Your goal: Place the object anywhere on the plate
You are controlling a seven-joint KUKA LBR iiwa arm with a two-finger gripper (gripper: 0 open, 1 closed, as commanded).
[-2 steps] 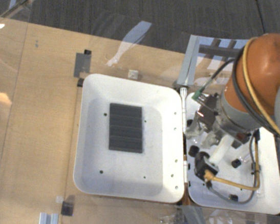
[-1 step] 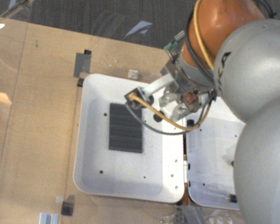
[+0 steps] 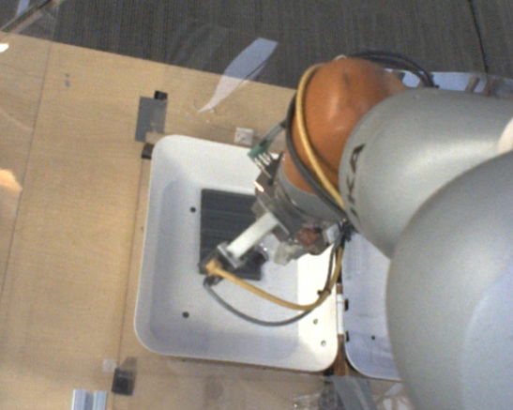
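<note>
The grey arm [image 3: 449, 179] reaches over the left white bin [image 3: 153, 232] on the table [image 3: 65, 220], its gripper [image 3: 284, 241] low over a dark ribbed slab [image 3: 222, 212] lying flat on the bin floor; whether the gripper is spread or pinching cannot be told.

Bright, even light. Pale glare patches mark the desk [image 3: 58, 266] at the frame's left. The arm [image 3: 464, 210] at right looks soft, and faint shadow greys the bin [image 3: 154, 313] beneath it.
</note>
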